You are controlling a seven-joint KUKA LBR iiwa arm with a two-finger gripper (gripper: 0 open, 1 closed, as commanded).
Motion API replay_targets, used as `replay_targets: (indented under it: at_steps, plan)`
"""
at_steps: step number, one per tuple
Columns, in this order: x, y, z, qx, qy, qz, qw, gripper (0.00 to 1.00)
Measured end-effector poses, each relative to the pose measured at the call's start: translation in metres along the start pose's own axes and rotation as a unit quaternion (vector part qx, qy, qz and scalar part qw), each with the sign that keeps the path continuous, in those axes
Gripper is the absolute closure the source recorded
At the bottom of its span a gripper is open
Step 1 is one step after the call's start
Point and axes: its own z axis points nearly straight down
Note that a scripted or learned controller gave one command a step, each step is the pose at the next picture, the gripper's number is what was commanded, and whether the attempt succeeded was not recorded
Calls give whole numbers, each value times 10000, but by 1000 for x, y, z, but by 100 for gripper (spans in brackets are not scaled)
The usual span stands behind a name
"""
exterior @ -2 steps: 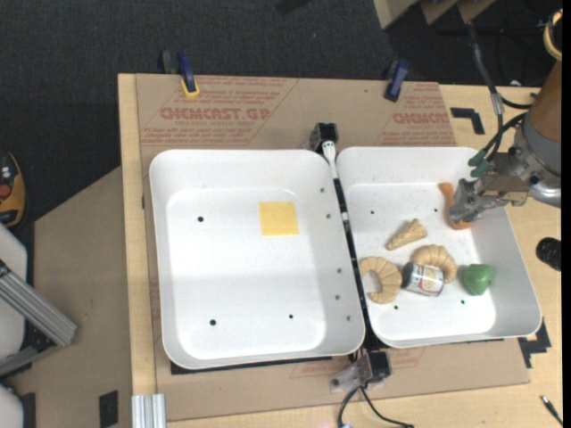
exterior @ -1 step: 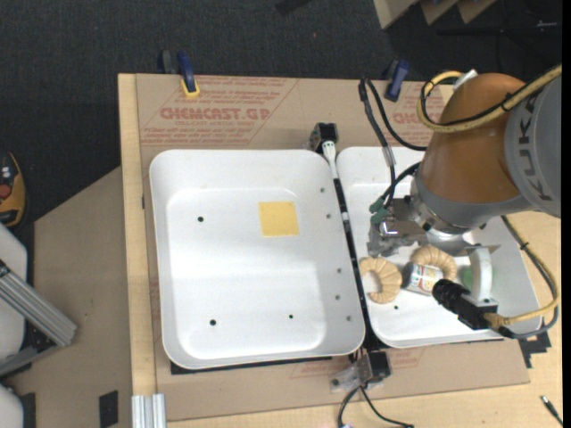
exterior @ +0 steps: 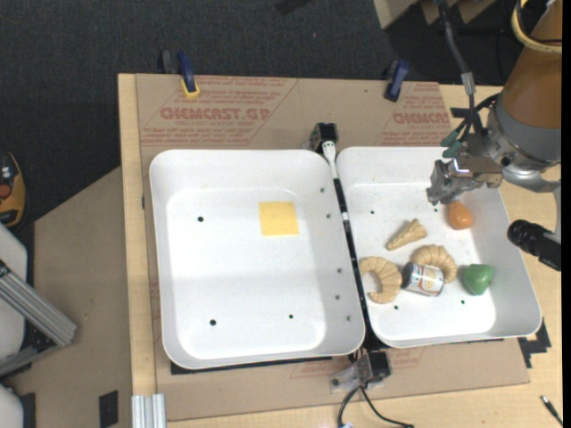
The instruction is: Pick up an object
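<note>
The grey robot arm with its orange band (exterior: 538, 78) is cut off by the right and top edges. The small metal gripper (exterior: 443, 185) is seen too small for its state to be told. The small silver can (exterior: 424, 280) is partly covered by a tan croissant-shaped pastry (exterior: 434, 259), and its label is too small to be read.

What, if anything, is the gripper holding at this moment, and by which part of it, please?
Nothing is seen held. The gripper hovers over the right bin, just left of and above the orange object, with no item visible between its fingers.
</note>
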Motion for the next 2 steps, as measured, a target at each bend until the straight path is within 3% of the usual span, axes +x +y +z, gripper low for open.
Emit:
replay_targets:
  at_steps: [2]
  plan:
    - [3,-1,-15,30,9,-20,10000,100]
